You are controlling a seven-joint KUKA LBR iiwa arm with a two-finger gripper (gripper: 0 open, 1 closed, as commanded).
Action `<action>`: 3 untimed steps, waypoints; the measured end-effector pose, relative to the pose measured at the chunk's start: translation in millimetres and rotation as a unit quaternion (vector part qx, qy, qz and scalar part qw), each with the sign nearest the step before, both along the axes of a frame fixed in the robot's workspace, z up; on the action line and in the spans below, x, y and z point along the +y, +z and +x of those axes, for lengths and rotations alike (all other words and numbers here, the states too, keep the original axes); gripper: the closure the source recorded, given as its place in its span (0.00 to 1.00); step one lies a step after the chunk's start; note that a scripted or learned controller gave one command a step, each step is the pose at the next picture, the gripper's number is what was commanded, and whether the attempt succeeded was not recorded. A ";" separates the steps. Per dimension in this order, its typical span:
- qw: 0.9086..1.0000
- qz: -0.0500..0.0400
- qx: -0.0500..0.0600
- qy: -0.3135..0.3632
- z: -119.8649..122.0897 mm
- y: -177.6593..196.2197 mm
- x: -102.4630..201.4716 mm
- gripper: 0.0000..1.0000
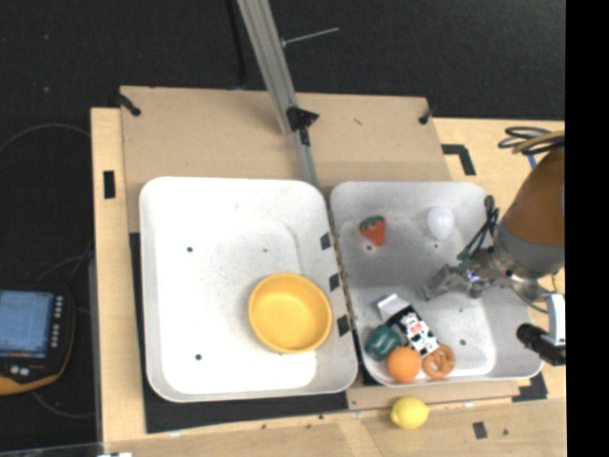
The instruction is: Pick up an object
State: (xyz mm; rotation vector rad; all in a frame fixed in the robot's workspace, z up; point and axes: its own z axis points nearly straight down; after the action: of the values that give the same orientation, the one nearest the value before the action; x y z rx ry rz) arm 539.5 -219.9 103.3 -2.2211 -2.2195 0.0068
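Bins sit side by side on the bench, a left bin (190,217) and a right bin (409,208), both white and shallow. A yellow bowl (289,311) stands in the left bin, near its front right corner, close to the wall that meets the other bin.

The right bin holds many small things. A red strawberry toy (373,229) lies near the back left part. A small white ball (440,222) lies near the back, to the right of the strawberry. At the front of this bin a little pile crowds together: a green thing (383,340), a white card with red and black marks (413,327), an orange ball (403,365) and a brown ring like a pretzel (439,361). The orange ball and the ring touch each other. A white scrap (389,304) lies just behind the pile.

A yellow lemon (409,412) lies outside the bins, on the bench just in front of the right bin.

The arm (538,212) comes in from the right. The gripper (455,281) is low over the right bin, between the white ball and the pile, and touches none of them. It is too small and dark to tell how it stands. Nothing shows in its grasp.
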 end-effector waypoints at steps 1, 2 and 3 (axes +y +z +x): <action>1.000 0.000 -0.004 -0.001 2.4 14.0 -0.5 1.00; 1.000 0.000 -0.005 0.002 3.1 58.5 3.1 1.00; 1.000 0.000 -0.007 0.003 10.7 121.5 -0.4 1.00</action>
State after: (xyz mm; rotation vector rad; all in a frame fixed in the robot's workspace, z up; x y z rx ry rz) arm 550.1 -220.4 224.8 -2.2224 -2.2324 -0.0069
